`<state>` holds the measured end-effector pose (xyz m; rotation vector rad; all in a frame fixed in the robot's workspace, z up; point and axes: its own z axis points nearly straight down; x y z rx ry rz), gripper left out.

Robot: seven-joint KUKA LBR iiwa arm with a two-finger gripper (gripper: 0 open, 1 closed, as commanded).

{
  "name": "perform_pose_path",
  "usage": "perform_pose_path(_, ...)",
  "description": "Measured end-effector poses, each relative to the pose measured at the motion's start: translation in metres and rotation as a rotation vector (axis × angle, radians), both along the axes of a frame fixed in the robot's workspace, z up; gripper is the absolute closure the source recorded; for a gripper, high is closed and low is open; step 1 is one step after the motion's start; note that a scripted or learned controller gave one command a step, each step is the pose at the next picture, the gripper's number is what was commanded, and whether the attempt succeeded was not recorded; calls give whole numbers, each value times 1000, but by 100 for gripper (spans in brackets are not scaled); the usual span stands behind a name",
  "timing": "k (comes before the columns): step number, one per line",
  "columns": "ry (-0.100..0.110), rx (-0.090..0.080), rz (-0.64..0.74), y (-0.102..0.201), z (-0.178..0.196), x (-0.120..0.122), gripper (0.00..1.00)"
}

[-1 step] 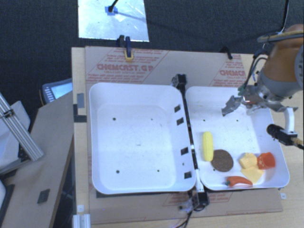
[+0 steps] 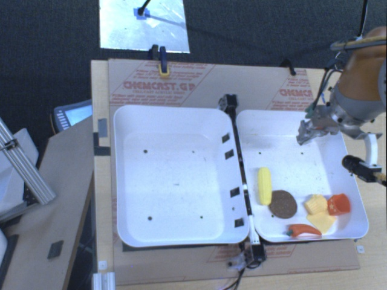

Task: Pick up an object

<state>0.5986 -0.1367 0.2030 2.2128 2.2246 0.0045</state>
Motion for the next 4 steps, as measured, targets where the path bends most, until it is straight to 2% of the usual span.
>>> perform_pose_path(1, 9, 4, 5, 77, -16, -50, 100)
perform_pose_path(2, 6, 5, 7, 159, -19, -78, 100)
perform_pose_path(3, -7, 3, 5, 220, 36, 0, 100)
perform_pose_path(4, 1, 1, 3, 216, 44, -3, 100)
